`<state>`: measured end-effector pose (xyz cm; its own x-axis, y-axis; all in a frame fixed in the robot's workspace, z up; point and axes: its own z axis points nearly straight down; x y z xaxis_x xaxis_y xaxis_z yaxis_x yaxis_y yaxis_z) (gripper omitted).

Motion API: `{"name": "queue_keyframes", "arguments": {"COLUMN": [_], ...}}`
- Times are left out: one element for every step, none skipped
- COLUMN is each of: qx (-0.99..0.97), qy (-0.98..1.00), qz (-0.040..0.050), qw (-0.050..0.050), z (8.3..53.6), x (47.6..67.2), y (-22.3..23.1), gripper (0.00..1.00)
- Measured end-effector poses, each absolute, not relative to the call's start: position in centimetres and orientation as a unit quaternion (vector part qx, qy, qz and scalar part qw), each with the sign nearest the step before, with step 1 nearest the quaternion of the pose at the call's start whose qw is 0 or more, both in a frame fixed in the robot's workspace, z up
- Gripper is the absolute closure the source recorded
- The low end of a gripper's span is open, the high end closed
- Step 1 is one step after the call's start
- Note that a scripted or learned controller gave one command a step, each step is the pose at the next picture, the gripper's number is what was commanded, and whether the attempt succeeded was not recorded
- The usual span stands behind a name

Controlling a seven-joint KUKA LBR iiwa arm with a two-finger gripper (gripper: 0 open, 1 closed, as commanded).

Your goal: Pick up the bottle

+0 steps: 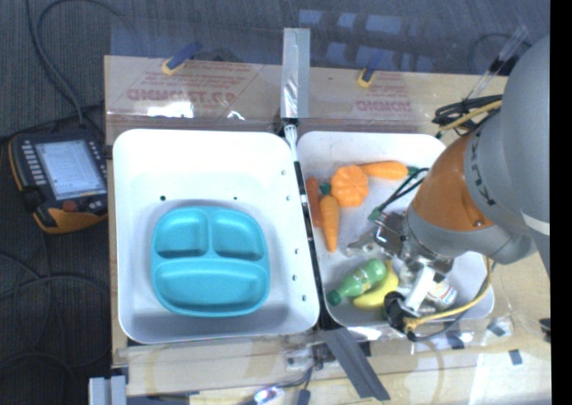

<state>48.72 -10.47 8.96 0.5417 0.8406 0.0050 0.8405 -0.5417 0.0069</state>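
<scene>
The green bottle (357,280) lies on its side near the front of the right bin (315,305), its cap pointing to the front left. A yellow toy banana (375,297) lies against its near side. My gripper (404,271) hangs low over the bin just right of the bottle, right by its wide end. The grey arm with its orange band (447,202) hides the bin's right part.
Farther back in the right bin sit an orange pumpkin (350,185) and two carrots (329,221) (385,170). The left bin (134,171) holds a blue divided plate (210,259). A teach pendant (58,175) lies on the floor at the left.
</scene>
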Motion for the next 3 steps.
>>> {"name": "queue_keyframes", "arguments": {"qx": [0.792, 0.775, 0.674], "qy": [0.61, 0.632, 0.739], "qz": [0.0037, 0.0041, 0.003], "qw": [0.007, 0.006, 0.009], "z": [9.02, 9.03, 9.06], "x": [48.77, 48.81, 48.84], "y": [-10.68, -10.9, -10.92], "gripper": [0.0, 0.0, 0.0]}}
